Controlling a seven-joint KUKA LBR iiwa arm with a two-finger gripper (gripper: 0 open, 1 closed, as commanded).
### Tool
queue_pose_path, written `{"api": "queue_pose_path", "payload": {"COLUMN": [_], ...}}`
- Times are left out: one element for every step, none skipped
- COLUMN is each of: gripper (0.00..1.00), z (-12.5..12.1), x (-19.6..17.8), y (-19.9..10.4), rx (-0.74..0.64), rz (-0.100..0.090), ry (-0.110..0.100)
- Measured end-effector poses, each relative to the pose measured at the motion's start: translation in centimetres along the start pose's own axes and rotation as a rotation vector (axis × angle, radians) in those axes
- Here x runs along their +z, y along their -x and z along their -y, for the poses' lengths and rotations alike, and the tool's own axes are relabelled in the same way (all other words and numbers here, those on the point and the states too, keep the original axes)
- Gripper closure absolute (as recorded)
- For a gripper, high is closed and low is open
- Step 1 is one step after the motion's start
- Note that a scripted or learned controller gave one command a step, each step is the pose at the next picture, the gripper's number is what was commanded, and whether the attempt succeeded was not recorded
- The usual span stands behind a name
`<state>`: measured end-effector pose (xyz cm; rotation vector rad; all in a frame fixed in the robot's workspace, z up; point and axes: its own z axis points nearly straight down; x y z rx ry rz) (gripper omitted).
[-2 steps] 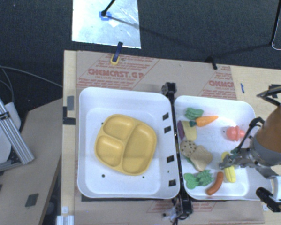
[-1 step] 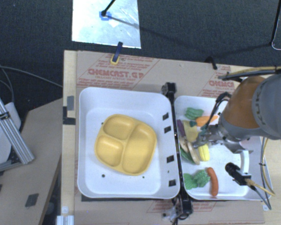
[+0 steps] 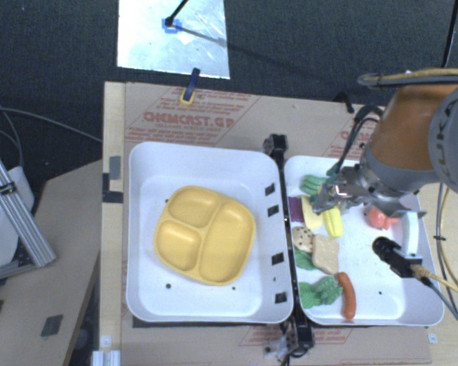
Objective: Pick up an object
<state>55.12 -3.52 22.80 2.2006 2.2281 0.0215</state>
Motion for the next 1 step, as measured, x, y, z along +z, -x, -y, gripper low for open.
{"api": "queue_pose_path", "payload": {"gripper": [1.00], "z": [3.13], "x": [-6.44], "y": [-9.92], "rx": [-0.003], "rz": [-0.002], "ry": [-0.009]}}
